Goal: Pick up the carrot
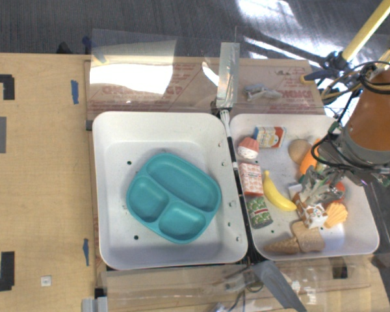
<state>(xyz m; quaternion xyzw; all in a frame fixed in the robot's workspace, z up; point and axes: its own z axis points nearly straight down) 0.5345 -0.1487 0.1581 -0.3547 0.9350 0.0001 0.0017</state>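
The carrot (307, 164) is an orange piece in the right bin (367, 239), right of the banana (277, 194) and just below a beige round item (299, 149). The arm covers much of it. My gripper (314, 191) reaches down into the right half of this bin, just below and right of the carrot's visible part, among a cluster of small items. From this angle I cannot see whether anything sits in it.
The right bin also holds a red-and-white can (248, 148), a red box (251, 178), a green packet (259, 211), a waffle cone (285, 244) and an orange wedge (337, 214). A teal divided plate (174, 197) lies in the left bin (110, 135).
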